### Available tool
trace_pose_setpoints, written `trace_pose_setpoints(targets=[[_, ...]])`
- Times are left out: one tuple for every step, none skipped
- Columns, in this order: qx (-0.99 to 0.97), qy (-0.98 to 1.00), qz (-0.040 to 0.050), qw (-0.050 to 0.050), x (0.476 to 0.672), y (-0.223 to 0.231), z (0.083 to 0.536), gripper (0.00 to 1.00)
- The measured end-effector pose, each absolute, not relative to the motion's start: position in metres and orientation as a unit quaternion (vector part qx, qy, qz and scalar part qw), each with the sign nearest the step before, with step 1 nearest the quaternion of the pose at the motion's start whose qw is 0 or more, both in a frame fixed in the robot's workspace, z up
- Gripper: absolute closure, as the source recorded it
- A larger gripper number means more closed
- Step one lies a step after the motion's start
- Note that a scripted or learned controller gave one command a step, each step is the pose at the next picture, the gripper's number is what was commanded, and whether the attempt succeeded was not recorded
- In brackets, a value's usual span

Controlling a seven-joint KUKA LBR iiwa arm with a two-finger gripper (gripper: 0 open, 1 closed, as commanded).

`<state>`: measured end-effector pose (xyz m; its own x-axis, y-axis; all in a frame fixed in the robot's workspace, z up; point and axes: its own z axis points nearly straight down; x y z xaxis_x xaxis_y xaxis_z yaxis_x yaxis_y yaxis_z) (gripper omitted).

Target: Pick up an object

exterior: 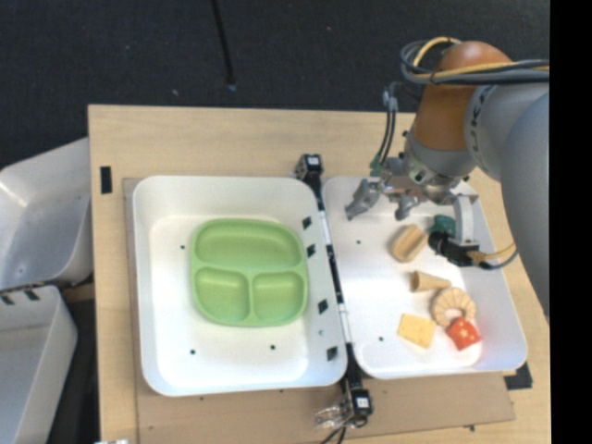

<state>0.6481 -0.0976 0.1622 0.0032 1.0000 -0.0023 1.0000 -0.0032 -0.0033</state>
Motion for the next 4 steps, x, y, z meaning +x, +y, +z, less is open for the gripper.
trace_pose_setpoints(targets=[[-0.708,-0.706,0.0017,0.0,0.65,-0.101,0.1,0.0],[-0.71,-0.705,-0.0008,-0.002,0.651,-0.103,0.114,1.0],[-0.707,-0.708,-0.0016,-0.002,0.654,-0.098,0.159,1.0],[-0.706,-0.708,-0.0021,-0.002,0.658,-0.09,0.211,1.0]])
